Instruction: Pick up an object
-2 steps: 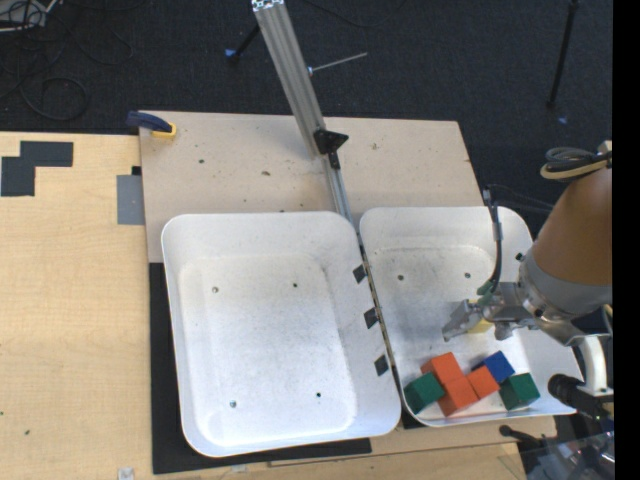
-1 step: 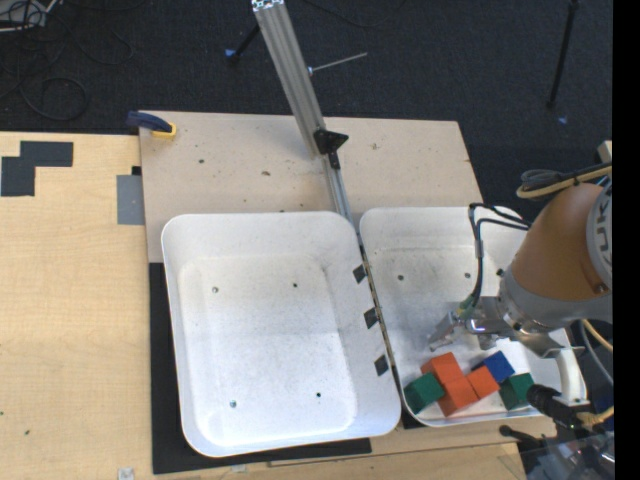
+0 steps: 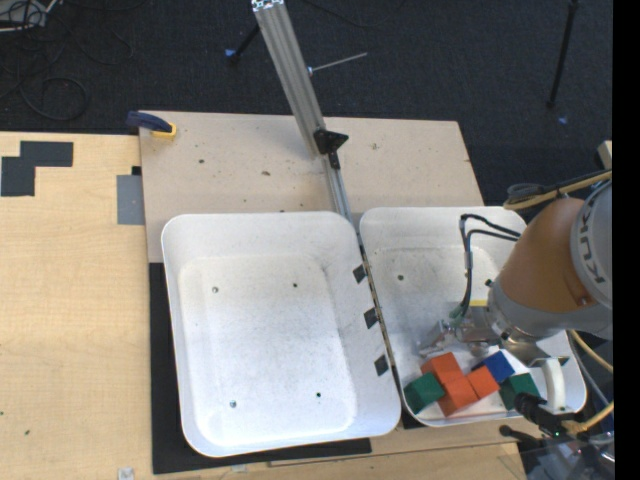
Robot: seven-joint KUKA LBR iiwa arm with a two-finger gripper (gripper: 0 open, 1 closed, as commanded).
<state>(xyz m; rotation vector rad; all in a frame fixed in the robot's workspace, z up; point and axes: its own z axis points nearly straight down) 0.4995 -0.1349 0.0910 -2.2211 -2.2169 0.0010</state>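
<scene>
Step in hand: the approach, as I judge it. The arm (image 3: pixel 545 268) reaches in from 3 o'clock and the claw (image 3: pixel 462 330) is low in the right bin (image 3: pixel 420 243), just at 12 o'clock of the block pile.

Claw: metal parts show beneath the wrist, but they are small and partly hidden, so I cannot tell how wide it stands or whether anything is in it; nothing is plainly seen in its grip.

Objects: an orange block (image 3: pixel 452 379), a green block (image 3: pixel 424 392) touching it at 8 o'clock, a blue block (image 3: pixel 495 367) at 3 o'clock of the orange one, and a darker green piece (image 3: pixel 522 386) beyond; all crowd the bin's 5 o'clock corner.

Next move: probably a short drop toward 6 o'clock onto the orange block, the topmost and most open; the tight packing calls for a clean line between neighbours.

Left bin (image 3: pixel 195 243): white and speckled.

Tabletop (image 3: pixel 400 158): pale board, with a yellow-tipped clamp (image 3: pixel 152 124) at 10 o'clock.

Room: dark carpet (image 3: pixel 450 48), loose cables, and a slanted aluminium bar (image 3: pixel 295 73) rising at 12 o'clock.
</scene>
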